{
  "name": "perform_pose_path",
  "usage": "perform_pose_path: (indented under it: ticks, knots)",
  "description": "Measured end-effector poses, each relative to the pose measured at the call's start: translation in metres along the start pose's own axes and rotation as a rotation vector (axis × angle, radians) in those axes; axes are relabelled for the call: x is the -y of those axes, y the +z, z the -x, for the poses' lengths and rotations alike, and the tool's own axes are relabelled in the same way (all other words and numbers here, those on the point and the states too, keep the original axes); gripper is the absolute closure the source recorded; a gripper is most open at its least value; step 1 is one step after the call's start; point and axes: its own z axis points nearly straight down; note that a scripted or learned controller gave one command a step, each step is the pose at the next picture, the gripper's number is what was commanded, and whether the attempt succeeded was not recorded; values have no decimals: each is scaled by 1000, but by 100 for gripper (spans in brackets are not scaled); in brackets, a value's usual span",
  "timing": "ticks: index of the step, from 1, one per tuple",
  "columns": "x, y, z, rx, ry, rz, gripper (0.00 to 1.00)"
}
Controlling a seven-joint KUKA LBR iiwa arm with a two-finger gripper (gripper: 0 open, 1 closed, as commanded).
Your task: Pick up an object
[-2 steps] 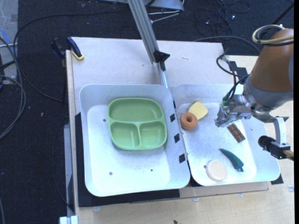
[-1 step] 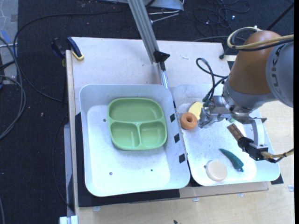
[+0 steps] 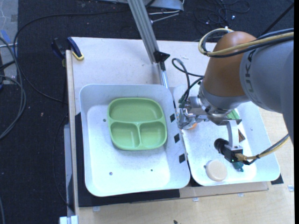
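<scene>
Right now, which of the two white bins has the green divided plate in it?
The left bin holds the green divided plate. The right bin, under the arm, holds a small round beige object.

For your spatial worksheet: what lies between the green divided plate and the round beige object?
In the camera view, the bins' adjoining white rims lie between green plate and beige object.

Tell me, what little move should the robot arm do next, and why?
Probably shift the pincer toward the round beige object in the right bin and lower onto it. It lies apart from the arm, in the open, and looks easiest to grab.
</scene>
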Motion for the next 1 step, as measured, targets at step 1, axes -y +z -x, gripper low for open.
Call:
perform_pose_path:
  ticks: [1]
  knots:
    - [-3,-13,-51,1,0,4,100]
